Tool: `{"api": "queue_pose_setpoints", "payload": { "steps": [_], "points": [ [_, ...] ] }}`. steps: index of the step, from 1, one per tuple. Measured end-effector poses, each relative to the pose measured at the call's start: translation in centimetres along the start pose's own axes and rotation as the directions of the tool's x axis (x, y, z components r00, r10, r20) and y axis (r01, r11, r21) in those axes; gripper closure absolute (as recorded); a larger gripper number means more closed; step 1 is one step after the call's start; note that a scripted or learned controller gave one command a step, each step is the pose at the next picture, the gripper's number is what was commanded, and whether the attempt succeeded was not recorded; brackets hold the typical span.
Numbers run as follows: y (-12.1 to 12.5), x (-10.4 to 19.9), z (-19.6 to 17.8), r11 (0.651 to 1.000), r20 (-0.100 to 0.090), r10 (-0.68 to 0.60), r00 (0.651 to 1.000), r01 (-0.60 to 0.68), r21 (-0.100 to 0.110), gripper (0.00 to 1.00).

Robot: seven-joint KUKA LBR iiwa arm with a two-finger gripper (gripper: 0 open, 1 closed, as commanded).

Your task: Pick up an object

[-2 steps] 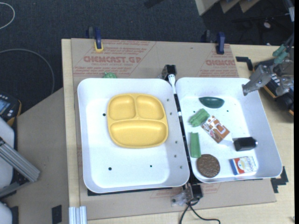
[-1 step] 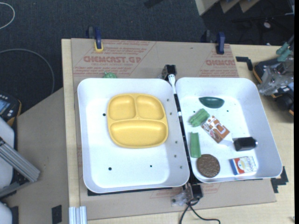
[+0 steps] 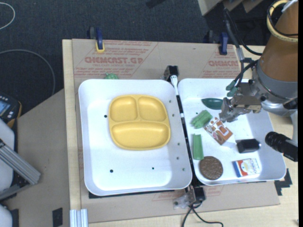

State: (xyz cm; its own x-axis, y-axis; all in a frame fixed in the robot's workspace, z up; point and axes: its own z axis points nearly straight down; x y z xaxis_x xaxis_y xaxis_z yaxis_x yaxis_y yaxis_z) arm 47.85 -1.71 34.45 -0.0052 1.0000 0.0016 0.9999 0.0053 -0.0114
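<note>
In the right bin [image 3: 277,141], toward its centre, hangs the gripper [image 3: 227,116], low over the orange-and-white packet [image 3: 220,131]. Cannot tell the claw's state. Seems the approach step; next calls for a straight descent at 6 o'clock. Looks flat, crinkled, tilted, lying just at 3 o'clock of the green block [image 3: 201,119].

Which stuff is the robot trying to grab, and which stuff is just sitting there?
Job:
gripper
orange-and-white packet, just below it

Lying about:
yellow tray
brown disc
green blocks
black block
white card
</note>
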Motion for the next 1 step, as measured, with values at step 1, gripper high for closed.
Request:
{"api": "queue_pose_setpoints", "payload": {
  "steps": [1],
  "points": [
    [0.08, 4.62, -4.95, 1.000, 0.002, 0.004, 1.000, -0.004, -0.014, 1.00]
  ]
}}
